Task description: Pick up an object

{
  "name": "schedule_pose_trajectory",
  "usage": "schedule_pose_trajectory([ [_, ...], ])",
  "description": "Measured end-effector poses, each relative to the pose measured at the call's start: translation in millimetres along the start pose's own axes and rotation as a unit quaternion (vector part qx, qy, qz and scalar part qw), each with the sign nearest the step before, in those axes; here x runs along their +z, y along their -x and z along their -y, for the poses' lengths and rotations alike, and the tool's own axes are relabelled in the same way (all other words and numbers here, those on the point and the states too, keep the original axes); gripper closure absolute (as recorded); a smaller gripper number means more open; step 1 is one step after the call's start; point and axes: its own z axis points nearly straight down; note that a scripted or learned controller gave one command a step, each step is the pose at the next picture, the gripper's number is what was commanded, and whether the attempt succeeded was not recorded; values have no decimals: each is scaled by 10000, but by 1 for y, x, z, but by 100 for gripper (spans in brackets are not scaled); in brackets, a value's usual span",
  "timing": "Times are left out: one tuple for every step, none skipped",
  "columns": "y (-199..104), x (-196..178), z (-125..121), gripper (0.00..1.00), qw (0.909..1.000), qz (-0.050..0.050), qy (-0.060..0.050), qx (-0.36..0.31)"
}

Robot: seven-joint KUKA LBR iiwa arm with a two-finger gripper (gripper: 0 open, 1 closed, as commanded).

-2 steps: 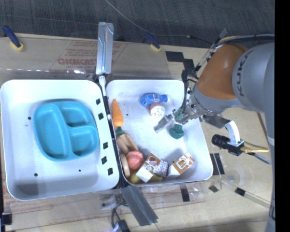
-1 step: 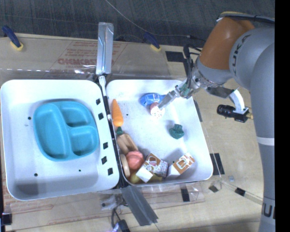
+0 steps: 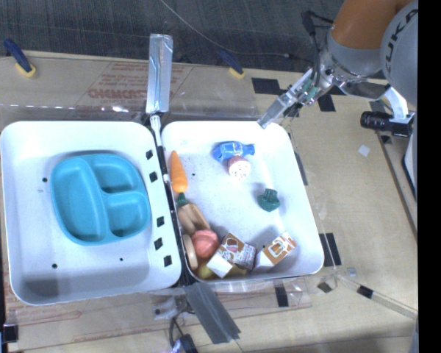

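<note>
My gripper (image 3: 267,120) hangs over the far right corner of the right bin (image 3: 298,197), apart from everything in it and with nothing seen in it. Inside that bin lie an orange carrot (image 3: 177,171) along the left wall, a blue toy (image 3: 231,151) with a white speckled ball (image 3: 239,170) just below it, and a small dark green piece (image 3: 269,199). At the near edge are a tan bun-like toy (image 3: 192,218), a pink fruit (image 3: 203,241) and two small printed boxes (image 3: 238,253) (image 3: 280,248).
The left bin (image 3: 22,197) holds a blue divided tray (image 3: 101,195). A silver taped strip (image 3: 159,72) stands at the back between the bins. Bare bench lies to the right of the right bin.
</note>
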Motion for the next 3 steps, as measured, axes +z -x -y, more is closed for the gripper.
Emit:
schedule_pose_trajectory([
  [15,-67,10,0,9981,-11,-25,615],
  [14,-37,12,0,9946,-45,-55,1032],
  [10,175,12,0,9980,-64,-68,628],
])
